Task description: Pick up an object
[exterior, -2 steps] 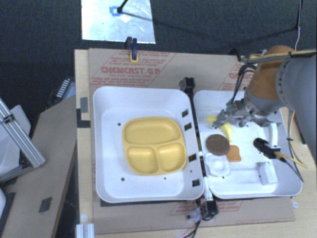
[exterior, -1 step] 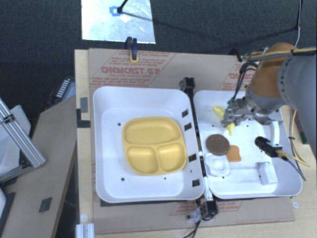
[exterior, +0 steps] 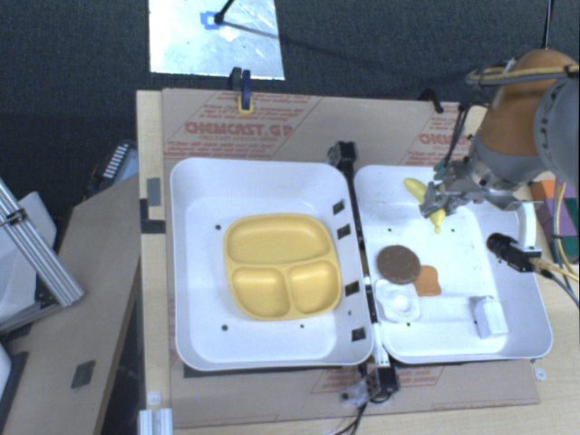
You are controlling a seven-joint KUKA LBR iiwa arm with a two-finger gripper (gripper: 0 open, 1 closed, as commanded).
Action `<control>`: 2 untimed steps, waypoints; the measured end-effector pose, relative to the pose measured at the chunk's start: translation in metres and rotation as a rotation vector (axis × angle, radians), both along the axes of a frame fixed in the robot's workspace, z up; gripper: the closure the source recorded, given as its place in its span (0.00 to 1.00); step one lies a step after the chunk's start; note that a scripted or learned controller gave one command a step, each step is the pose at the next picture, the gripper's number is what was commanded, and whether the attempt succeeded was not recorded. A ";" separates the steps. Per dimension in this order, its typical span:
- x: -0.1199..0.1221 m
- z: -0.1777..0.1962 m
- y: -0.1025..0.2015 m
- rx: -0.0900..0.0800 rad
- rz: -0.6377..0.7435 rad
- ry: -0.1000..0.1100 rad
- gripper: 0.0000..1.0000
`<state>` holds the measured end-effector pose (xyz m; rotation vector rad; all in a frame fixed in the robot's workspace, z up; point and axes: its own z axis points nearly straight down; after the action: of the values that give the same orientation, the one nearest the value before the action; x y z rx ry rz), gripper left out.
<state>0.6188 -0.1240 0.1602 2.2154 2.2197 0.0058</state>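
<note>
1. Tool (exterior: 439,208) sits over the yellow banana-shaped piece (exterior: 415,188) in the right bin (exterior: 517,333); finger state: cannot tell.
2. Risk: an off-centre grip on the curved piece could make it slip.

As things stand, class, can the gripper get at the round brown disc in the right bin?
Probably yes. The gripper hangs in the same right bin, above the brown disc, whose top lies uncovered; an orange piece touches only its edge.

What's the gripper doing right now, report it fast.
Gripper: down in the right bin, over a yellow object; open or shut cannot be told, and no grasp can be confirmed.
</note>
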 end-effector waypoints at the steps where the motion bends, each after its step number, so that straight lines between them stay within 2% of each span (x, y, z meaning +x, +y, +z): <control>1: 0.002 0.052 0.000 0.000 0.002 -0.001 1.00; 2: 0.000 0.062 0.061 0.003 0.008 0.003 1.00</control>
<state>0.6184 -0.0632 0.2222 2.2092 2.2322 0.0057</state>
